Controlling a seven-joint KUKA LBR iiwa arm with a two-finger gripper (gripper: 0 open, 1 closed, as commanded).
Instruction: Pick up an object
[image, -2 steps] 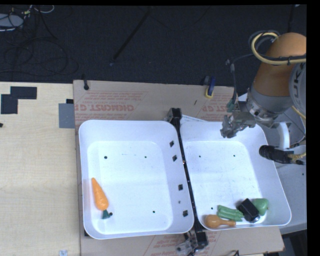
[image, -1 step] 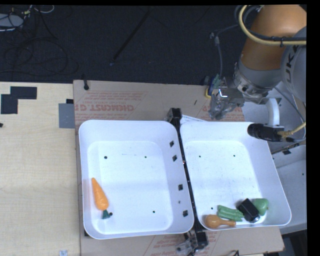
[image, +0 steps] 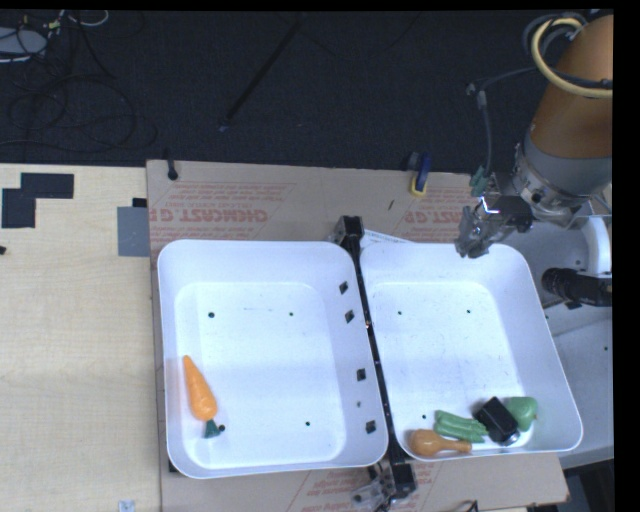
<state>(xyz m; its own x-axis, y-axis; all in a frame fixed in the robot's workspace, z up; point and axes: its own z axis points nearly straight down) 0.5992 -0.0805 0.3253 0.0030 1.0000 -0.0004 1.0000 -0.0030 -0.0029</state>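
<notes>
An orange toy carrot (image: 199, 391) with a small green top lies in the left bin (image: 250, 262), near its front left corner. In the front right corner of the right bin (image: 450, 265) several small things lie together: an orange pear-shaped piece (image: 436, 443), a green pod-like piece (image: 459, 427), a black block (image: 497, 419) and a green rounded piece (image: 521, 408). My gripper (image: 472, 243) hangs at the back right rim of the right bin, far from all of them, with nothing visibly in it.
A black divider strip (image: 362, 340) with clips runs between the two bins. Both stand on a cardboard sheet (image: 270, 200). A yellow and blue clamp (image: 419, 175) sits at the sheet's back edge. The arm's grey body (image: 565, 130) rises at the right.
</notes>
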